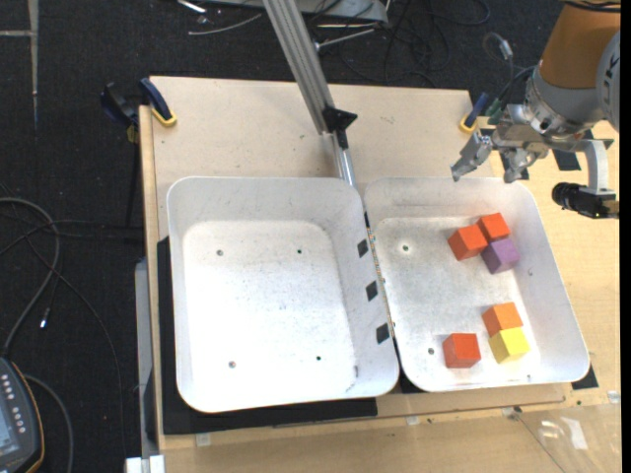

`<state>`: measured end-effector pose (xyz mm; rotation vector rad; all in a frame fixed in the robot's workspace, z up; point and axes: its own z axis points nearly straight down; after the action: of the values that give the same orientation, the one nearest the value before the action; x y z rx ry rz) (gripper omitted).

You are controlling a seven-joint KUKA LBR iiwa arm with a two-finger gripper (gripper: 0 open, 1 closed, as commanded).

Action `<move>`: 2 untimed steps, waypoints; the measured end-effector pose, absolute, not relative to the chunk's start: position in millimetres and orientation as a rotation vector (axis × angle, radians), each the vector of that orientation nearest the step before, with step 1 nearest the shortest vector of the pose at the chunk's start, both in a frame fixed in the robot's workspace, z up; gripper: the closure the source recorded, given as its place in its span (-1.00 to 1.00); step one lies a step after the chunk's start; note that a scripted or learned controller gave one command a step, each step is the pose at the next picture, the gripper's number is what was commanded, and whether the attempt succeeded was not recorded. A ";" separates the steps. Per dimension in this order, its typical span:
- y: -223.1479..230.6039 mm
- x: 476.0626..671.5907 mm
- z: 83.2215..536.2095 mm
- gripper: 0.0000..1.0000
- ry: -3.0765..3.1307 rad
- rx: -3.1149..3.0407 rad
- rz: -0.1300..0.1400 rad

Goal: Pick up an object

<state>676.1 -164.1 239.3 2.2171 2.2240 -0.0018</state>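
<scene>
Five cubes crowd right bin (pixel 552 294); my hand (pixel 490 163) hovers at bin's twelve o'clock, fingers spread, nothing held. Risk: orange cube (pixel 467 241) touches neighbours, fingers may jam.

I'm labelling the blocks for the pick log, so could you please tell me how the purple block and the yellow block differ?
The purple block lies in the upper cluster of the right bin, touching an orange block; the yellow block lies in the lower cluster, near the front rim. The purple one is closer to the gripper than the yellow one. They differ in colour. Both look like small cubes of similar size, each beside an orange neighbour.
</scene>
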 end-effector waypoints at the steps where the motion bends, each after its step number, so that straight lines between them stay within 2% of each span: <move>1: -197.3 651.7 123.7 -1.00 2.213 2.202 0.015; 2: -172.5 634.8 111.8 -1.00 2.213 2.203 0.022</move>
<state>634.8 -172.5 111.8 2.2029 2.2126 0.0225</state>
